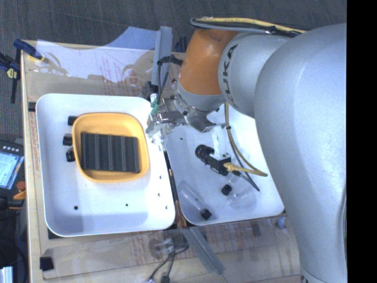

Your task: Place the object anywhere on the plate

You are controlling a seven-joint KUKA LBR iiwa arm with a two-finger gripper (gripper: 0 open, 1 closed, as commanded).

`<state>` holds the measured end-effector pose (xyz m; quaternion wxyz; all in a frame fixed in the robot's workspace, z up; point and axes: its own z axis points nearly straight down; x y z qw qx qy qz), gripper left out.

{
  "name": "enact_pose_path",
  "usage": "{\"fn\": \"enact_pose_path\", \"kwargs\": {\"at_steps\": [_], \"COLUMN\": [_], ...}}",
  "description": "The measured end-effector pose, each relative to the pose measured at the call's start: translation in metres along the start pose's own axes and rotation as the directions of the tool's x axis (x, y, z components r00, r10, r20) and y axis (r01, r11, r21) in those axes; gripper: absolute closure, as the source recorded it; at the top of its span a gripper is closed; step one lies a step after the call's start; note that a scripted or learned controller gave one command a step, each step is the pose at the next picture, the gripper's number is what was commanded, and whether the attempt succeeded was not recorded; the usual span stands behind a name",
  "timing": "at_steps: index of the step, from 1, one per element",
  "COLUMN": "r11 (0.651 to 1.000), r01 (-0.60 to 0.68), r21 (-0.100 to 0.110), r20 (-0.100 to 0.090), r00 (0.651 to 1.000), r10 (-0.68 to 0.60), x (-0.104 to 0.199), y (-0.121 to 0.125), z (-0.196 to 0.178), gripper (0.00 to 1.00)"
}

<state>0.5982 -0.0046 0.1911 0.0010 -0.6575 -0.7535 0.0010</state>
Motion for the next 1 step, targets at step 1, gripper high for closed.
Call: {"fn": "enact_pose_path", "kwargs": {"at_steps": [1], "r11": [1.0], "r01": [-0.001], "r21": [0.0], "r20": [0.0], "r00": [1.0], "r10": [0.001], "x": [-0.0004], "y": [0.0], "z": [-0.0001], "gripper": [0.0]}}
